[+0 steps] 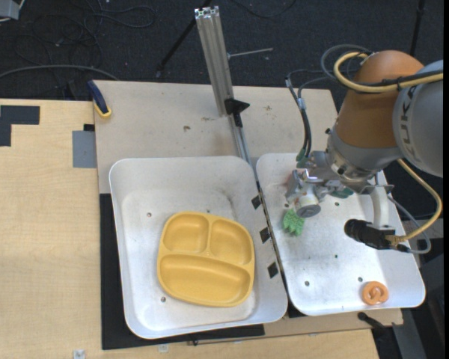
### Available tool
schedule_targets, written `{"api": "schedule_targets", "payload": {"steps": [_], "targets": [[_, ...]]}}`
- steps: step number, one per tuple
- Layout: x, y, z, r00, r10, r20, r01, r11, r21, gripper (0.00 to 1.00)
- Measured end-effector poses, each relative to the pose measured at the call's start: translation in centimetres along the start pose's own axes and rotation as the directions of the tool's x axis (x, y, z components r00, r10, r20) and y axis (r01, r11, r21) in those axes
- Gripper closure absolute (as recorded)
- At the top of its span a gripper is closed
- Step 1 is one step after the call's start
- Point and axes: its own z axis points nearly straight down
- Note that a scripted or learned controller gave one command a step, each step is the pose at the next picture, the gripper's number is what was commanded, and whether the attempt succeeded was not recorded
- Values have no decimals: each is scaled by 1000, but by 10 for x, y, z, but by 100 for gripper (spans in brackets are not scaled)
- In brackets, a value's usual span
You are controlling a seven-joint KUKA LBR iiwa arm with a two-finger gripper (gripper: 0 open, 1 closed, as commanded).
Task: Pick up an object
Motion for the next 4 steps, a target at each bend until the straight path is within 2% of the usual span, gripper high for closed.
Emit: {"api": "schedule_targets", "payload": {"steps": [2, 3, 4], "targets": [[98, -26, 16, 1000, 1, 1, -1, 1000, 1, 100], [139, -41, 5, 1000, 0, 1, 0, 1000, -1, 100], [137, -40, 5, 1000, 3, 3, -3, 1000, -1, 0]]}}
